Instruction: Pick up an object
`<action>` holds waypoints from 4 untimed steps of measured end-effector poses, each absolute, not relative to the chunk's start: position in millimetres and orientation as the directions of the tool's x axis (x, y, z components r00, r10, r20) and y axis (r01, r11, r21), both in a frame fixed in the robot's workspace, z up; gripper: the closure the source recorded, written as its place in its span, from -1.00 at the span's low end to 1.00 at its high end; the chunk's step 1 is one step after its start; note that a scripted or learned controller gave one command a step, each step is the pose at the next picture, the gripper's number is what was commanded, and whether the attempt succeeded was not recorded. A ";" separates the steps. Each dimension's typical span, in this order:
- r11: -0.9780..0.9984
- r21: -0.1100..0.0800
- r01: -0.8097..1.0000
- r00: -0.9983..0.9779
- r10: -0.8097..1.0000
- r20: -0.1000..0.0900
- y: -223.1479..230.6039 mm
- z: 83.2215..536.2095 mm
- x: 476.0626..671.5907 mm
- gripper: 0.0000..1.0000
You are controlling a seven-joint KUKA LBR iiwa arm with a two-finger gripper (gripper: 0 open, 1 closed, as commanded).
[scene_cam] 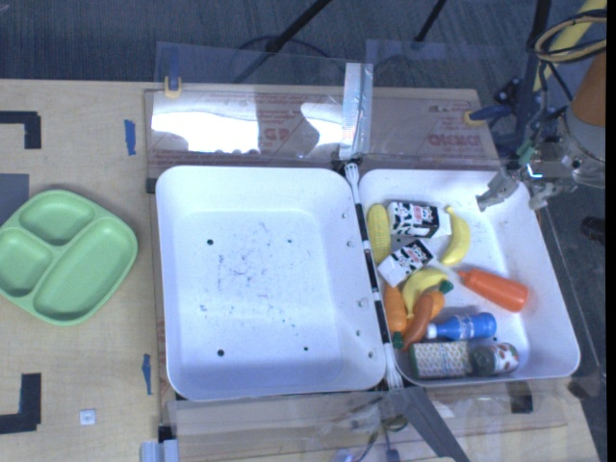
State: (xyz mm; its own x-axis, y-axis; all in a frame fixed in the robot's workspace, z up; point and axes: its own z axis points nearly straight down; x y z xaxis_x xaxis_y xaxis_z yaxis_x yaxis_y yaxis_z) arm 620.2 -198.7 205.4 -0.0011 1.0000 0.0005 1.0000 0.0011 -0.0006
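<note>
The gripper [513, 187] hangs over the upper right corner of the right bin [553, 308], its two metal fingers [493, 192] spread apart with nothing between them, clear of every object below. Nearest to it, lower left, a yellow banana [456, 239] lies curved along the bin floor. Left of the banana sits a black-and-white cow-patterned carton [414, 218], and beside that, against the bin's left wall, an ear of yellow corn [378, 233] lies lengthwise. Below the carton rests a second, smaller cow-patterned carton [407, 258], tilted. An orange carrot [494, 288] lies alone toward the right side of the bin, tilted down to the right. Near the centre a second banana [424, 284] overlaps a smaller orange carrot [423, 317], with another orange piece [395, 307] against the left wall. Below these lies a blue-and-white bottle [462, 328] on its side, and beneath it, along the front wall, a speckled cylindrical container [465, 359] also on its side. The left bin [183, 200] adjoins the right one, showing faint blue scribble marks on its floor. Well to the left, on the wooden bench [77, 123], sits a green divided plate [64, 255]. Blue tape marks [129, 137] and black corner marks [24, 128] show on the bench surface.
</note>
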 end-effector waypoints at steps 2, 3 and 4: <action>0.182 0.003 0.983 -0.182 0.983 -0.002 -197.6 91.0 620.3 -1.00; 0.182 0.007 0.983 -0.182 0.983 -0.004 -197.9 102.0 621.5 1.00; -0.034 0.003 0.999 0.034 0.999 -0.002 -188.8 181.6 622.2 1.00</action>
